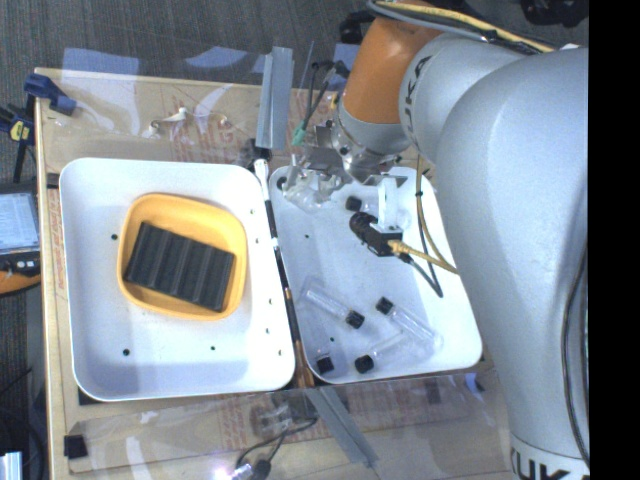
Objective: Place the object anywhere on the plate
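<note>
A yellow plate (pixel 190 208) sits in the left bin (pixel 90 358) with a black ridged block (pixel 185 265) lying on it. Several clear tubes with black caps lie in the near half of the right bin (pixel 455 353), one of them (pixel 335 308) near the divider and another (pixel 410 320) to its right. My gripper (pixel 305 183) hangs low over the far left corner of the right bin, next to the divider. Clear plastic shows under it, but I cannot make out whether anything is held. The arm hides the bin's far right side.
The grey arm with its orange band (pixel 385 68) covers the right of the view. A black connector and yellow cable (pixel 375 236) hang over the middle of the right bin. A grey rail (pixel 272 98) stands behind the bins.
</note>
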Motion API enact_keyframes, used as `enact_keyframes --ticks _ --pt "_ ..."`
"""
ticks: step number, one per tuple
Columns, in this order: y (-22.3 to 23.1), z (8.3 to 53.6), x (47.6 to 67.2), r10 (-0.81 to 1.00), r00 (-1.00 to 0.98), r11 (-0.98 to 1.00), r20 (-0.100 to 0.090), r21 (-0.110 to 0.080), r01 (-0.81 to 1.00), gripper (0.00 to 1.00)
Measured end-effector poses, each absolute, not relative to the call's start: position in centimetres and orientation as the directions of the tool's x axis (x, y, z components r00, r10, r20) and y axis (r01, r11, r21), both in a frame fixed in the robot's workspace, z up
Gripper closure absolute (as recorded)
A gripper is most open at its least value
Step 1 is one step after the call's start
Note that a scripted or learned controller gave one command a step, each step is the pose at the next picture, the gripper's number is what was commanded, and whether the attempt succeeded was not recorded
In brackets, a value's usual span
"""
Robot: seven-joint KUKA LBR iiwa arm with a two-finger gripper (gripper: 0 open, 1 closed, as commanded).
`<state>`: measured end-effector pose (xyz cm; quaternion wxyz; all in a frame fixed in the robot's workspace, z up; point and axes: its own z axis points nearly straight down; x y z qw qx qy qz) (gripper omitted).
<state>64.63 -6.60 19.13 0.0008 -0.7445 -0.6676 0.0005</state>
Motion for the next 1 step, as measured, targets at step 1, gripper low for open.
enact_keyframes --ticks 1 --pt "-0.61 19.08 64.13 0.999 0.048 -0.048 0.0 -0.006 0.999 1.0"
